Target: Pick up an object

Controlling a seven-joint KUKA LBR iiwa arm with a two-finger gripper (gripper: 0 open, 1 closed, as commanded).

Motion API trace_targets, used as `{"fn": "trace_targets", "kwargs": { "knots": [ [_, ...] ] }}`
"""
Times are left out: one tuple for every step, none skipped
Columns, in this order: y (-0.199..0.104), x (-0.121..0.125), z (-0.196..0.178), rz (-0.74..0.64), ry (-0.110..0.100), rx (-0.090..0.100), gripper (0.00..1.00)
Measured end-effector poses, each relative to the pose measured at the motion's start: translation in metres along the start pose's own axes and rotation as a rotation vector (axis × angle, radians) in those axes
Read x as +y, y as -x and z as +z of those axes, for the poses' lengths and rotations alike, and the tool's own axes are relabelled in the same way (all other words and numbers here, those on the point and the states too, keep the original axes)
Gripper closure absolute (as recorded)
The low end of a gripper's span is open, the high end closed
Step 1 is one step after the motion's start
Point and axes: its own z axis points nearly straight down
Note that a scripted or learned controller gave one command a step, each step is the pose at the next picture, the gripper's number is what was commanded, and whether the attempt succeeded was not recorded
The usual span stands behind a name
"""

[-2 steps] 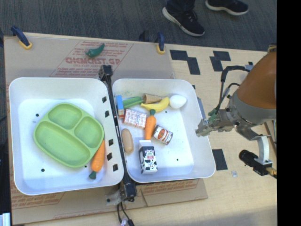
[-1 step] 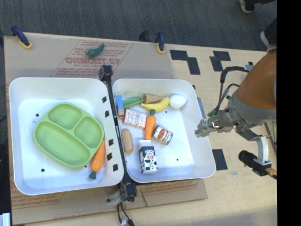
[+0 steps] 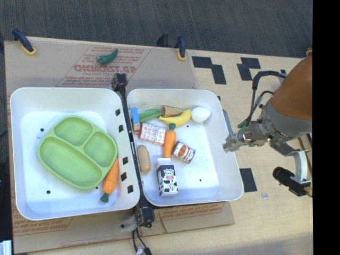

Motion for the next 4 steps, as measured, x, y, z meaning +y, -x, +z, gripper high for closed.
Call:
{"fn": "trace_targets", "kwargs": {
  "knots": [
    [-0.0005, -0.0006, 0.0079, 0.000, -0.004, 0.001, 1.00],
    [-0.0008, -0.0010, 0.0168, -0.001, -0.006, 0.002, 1.00],
    [-0.0002, -0.0003, 0.0070, 0.000, -0.001, 0.000, 1.00],
    [-0.0002, -0.0003, 0.0071, 0.000, -0.001, 0.000, 1.00]
  ]
}}
